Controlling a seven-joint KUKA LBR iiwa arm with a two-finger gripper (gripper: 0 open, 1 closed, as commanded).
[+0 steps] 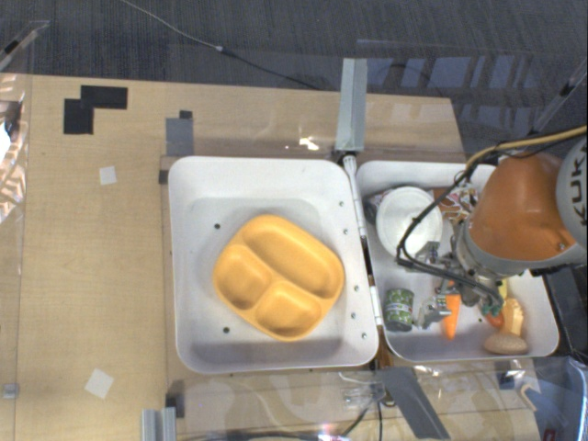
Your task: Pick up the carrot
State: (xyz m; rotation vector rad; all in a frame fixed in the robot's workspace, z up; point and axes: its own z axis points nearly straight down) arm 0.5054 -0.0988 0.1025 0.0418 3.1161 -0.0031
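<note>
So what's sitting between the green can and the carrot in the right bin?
The gripper, seen in the camera view, sits between the green can and the carrot.

Not much to read here, honestly. The only lettering I can make out is on the grey robot arm (571,186) at the right edge of the camera view: big dark letters "KU", cut off by the frame edge. The small green can (399,309) in the right bin (549,340) has a label wrapped around it, but the print on it is too small and blurry to read. No numbers or signs readable elsewhere on the bench.
</note>
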